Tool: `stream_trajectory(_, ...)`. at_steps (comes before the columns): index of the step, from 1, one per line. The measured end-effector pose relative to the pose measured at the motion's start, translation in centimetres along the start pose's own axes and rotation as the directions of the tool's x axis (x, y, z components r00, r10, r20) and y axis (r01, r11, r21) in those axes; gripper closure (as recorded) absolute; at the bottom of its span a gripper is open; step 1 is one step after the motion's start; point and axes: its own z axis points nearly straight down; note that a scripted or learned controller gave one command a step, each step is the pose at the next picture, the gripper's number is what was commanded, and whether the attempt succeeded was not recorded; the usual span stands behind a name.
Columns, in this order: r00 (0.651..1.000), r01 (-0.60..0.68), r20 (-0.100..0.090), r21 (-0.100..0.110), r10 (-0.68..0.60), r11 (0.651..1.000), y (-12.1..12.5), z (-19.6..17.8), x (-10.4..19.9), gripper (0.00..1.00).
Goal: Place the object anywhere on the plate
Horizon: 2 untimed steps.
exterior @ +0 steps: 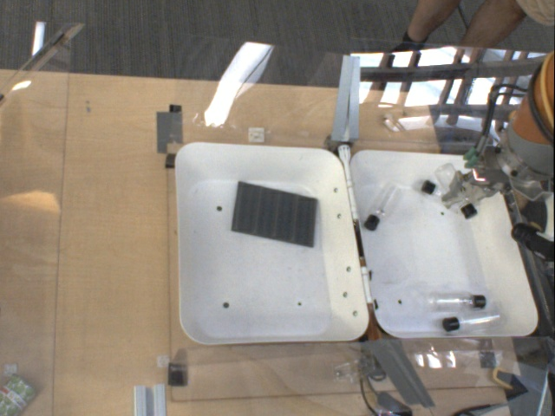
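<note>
The arm (529, 120) is reaching in at the right edge, mostly cut off, with the gripper (460, 189) hanging over the far right corner of the right bin (425, 258). Whether it is gripping anything cannot be told. Clear plastic vials with black caps are lying in that bin: one (379, 208) near its left wall, one (457, 302) near the front, and perhaps another under the gripper, hard to make out. The dark ribbed plate (275, 214) is sitting in the left bin (260, 319), well apart from them
</note>
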Motion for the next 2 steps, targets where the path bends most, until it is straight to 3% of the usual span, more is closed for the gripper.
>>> stream_trajectory(1, 0.997, 0.074, -0.002, 0.002, -0.074, 0.997, 0.2, 3.4, 7.6, 1.00)
stream_trajectory(2, 0.990, 0.144, -0.003, 0.000, -0.144, 0.990, -3.2, 0.4, 14.6, 1.00)
